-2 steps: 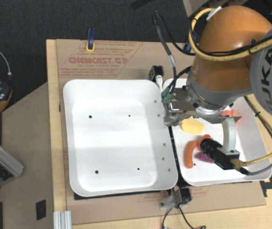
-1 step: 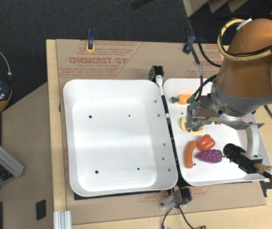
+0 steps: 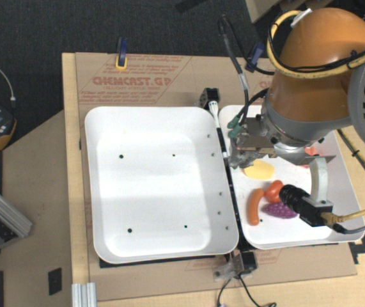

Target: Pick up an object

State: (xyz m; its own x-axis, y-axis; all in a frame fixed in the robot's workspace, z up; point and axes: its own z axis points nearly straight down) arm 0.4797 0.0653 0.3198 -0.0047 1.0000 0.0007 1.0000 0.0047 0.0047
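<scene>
The claw (image 3: pixel 246 147), its state impossible to tell, hangs over the right bin (image 3: pixel 343 171) near its left wall, just beside a yellow object (image 3: pixel 259 169), with an orange sausage (image 3: pixel 254 207) and purple grapes (image 3: pixel 280 210) toward the near edge.

White bins (image 3: pixel 150 184); yellow piece (image 3: pixel 259 169), orange sausage (image 3: pixel 254 207), red piece (image 3: pixel 273 190), purple grapes (image 3: pixel 279 210).

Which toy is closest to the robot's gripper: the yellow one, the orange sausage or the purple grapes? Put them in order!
From the gripper:
1. Yellow piece, just beside it.
2. Orange sausage, lower, near the bin divider.
3. Purple grapes, farthest, toward the right.
</scene>
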